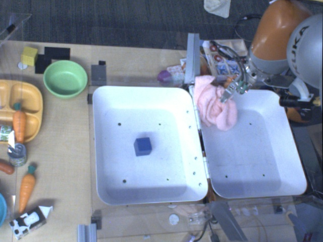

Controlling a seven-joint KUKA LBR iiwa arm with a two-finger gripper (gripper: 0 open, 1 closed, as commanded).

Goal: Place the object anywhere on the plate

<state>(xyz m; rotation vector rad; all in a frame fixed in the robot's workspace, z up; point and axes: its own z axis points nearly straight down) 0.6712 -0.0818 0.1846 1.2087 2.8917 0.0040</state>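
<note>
A pink cloth lies crumpled in the far left corner of the right bin, partly draped over the rim between the bins. My gripper hangs at the cloth's upper right edge, touching or just above it. A small blue cube sits alone near the middle of the left bin. At the bench's far left, outside the bins, is a yellow divided plate with a carrot resting in it.
A green bowl stands behind the left bin's corner. Another carrot, a tin and a cow-patterned toy lie at the left front. Packets and clutter crowd the gap behind the bins.
</note>
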